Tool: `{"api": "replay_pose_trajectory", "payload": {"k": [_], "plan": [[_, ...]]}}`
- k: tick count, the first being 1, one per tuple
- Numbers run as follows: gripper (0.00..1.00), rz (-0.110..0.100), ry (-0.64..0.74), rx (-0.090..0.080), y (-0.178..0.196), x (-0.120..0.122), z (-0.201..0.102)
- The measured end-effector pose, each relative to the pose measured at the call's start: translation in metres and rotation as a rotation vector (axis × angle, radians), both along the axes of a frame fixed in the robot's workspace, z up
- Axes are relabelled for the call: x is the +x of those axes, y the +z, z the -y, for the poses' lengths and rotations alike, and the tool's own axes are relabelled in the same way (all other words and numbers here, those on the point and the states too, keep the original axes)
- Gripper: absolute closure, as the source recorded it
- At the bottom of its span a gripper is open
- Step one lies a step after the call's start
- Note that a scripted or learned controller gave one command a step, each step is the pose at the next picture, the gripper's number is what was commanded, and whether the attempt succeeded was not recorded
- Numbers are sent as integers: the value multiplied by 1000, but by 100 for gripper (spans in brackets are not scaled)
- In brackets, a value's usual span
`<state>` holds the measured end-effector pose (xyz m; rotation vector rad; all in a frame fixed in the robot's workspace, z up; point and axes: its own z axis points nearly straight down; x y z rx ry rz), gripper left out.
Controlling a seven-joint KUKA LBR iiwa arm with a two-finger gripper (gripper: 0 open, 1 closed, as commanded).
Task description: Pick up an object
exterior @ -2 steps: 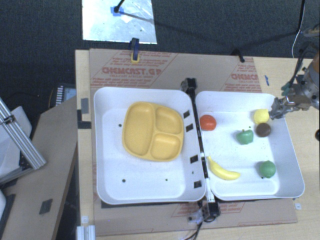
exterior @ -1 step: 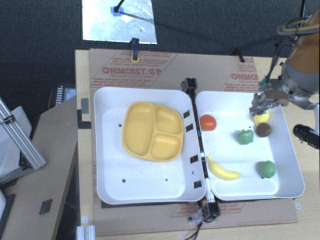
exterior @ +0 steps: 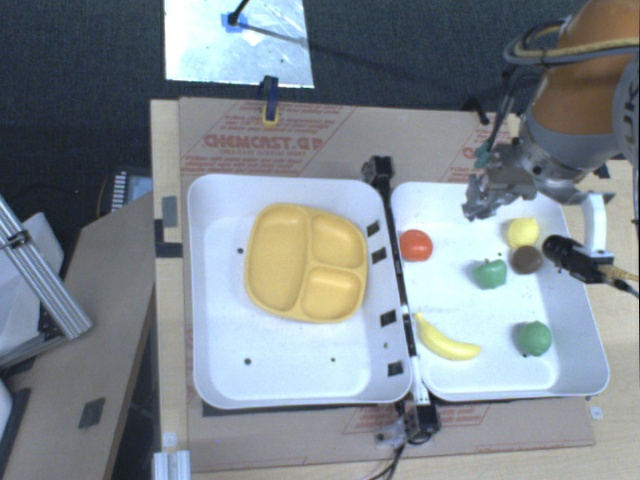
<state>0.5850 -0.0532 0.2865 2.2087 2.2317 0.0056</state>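
Behind both bins, "CHEMCAST" lettering (exterior: 262,140)

fixed overhead camera, slanted down, both bins (exterior: 300,193)

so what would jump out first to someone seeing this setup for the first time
Probably the big yellow divided plate lying alone in the left bin. Next, the scatter of bright toy fruit in the right bin: a red tomato near the divider, a banana toward the front, a lemon and two green pieces. The gripper hangs over that bin's far edge.
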Motion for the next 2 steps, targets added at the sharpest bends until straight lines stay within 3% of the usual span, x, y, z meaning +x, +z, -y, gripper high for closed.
{"api": "replay_pose_trajectory", "payload": {"k": [2], "plan": [[100, -2, 0, 1, -29, 28, -116]]}}
